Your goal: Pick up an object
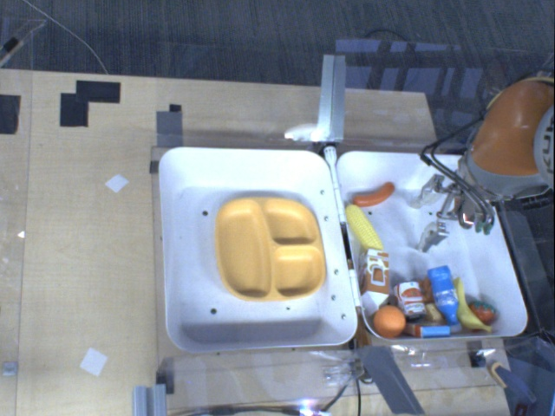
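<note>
Left bin (pixel 178 232): a yellow divided tray (pixel 267 247) is held at centre. Right bin (pixel 512 276): sausage (pixel 374 195) and corn cob (pixel 362 226) at upper left; carton (pixel 375 271), orange (pixel 389 321), can (pixel 410 299), blue bottle (pixel 443 292), banana (pixel 468 310) are heaped lower. Labels unreadable. Gripper (pixel 436 217) is seen upper right, fingers spread, nothing between

Tool (pixel 434 212) over rt bin (pixel 512 271), above toy food; yellow tray (pixel 267 247) in left bin (pixel 173 232).

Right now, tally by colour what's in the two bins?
Yellow: 3 - divided tray, corn cob, banana
Orange/red: 2 - orange, sausage
Blue: 1 - blue bottle
Mixed print: 2 - carton, small can
Total: 8; pile partly hidden.
</note>
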Available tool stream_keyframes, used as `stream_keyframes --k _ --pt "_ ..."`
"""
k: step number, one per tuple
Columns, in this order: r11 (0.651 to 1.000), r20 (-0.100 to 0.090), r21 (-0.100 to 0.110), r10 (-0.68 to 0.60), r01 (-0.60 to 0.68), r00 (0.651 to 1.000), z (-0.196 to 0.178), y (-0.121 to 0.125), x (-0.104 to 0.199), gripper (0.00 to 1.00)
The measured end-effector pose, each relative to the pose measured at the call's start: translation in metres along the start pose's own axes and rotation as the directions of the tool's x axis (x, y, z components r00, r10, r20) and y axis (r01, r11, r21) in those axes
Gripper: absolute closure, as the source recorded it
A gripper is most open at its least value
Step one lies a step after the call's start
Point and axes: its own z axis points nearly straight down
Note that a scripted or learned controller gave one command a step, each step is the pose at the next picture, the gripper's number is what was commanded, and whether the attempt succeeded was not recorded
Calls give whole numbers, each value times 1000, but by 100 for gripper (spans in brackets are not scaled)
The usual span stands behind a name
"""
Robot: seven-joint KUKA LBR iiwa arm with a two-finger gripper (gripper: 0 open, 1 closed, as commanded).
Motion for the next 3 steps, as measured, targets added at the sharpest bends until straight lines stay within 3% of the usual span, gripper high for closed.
stream_keyframes --k 1,2,3 --pt "985 33 -3 174 -174 984 -18 -31 54 0" --pt "998 -3 1 66 -66 998 -9 -28 30 0" --pt "921 -6 3 389 -389 921 -15 -32 58 0"
